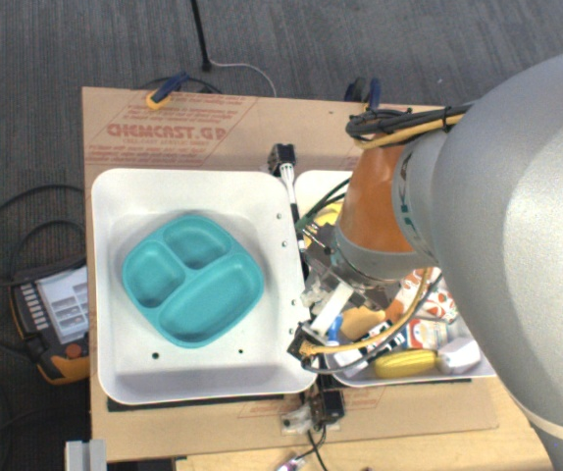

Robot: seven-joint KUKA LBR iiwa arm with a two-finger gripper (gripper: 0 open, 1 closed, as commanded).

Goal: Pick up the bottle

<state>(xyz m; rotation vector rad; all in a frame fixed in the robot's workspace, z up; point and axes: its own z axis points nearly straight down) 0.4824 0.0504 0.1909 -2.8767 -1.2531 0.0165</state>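
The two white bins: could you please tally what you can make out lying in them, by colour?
Teal: 1, divided plate in the left bin
Yellow: 1, banana-like item in the right bin
Orange-brown: 1, small item under the arm
Total: 3 clear items; the arm hides the rest.

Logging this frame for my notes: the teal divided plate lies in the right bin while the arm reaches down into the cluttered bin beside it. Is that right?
Not quite. The camera view shows the teal divided plate lying in the left bin, not the right. The arm does reach down into the cluttered right bin beside it.
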